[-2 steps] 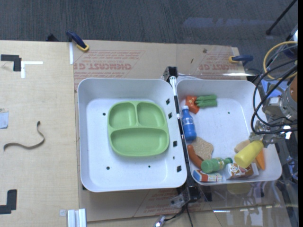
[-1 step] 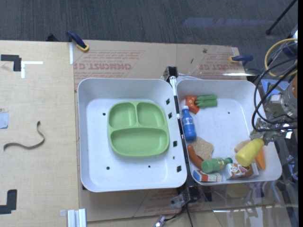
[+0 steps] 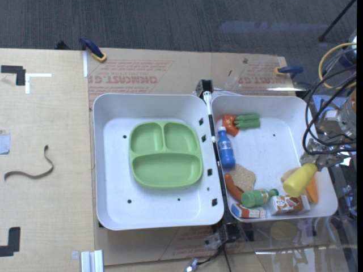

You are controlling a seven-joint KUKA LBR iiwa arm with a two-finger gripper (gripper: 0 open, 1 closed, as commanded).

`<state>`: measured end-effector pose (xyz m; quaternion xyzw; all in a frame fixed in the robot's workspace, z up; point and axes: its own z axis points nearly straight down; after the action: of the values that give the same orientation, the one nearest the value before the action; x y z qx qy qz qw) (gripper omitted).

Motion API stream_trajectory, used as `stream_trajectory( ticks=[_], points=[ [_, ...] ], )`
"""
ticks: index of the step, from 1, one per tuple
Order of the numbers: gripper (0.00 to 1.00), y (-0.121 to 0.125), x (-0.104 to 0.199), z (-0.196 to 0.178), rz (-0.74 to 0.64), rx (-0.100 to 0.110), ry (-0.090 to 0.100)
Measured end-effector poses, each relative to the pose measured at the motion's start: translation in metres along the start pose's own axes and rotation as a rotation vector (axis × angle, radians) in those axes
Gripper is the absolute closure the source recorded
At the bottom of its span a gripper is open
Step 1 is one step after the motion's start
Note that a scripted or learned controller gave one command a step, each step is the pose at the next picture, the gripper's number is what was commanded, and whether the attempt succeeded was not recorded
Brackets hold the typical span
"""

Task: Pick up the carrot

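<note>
The carrot, a short orange body with a green leafy top, lies at the far left corner of the right bin. My gripper hangs over the bin's right wall, far from the carrot. Its tip is right by the top end of a yellow bottle. Cables and the wrist hide how the gripper stands.
Also in the right bin are a blue bottle, a bread slice, a sausage, a green bottle, two small cartons and an orange piece. A green divided plate sits in the left bin.
</note>
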<state>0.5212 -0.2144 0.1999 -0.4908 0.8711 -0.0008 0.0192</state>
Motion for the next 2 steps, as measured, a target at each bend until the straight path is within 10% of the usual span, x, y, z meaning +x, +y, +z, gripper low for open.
stream_trajectory(
  ticks=[1,2],
  points=[
    [1.0,-0.0016,-0.0024,-0.009,0.004,0.003,-0.005],
    [0.0,-0.0015,-0.0024,-0.009,0.003,0.003,-0.006]
  ],
)
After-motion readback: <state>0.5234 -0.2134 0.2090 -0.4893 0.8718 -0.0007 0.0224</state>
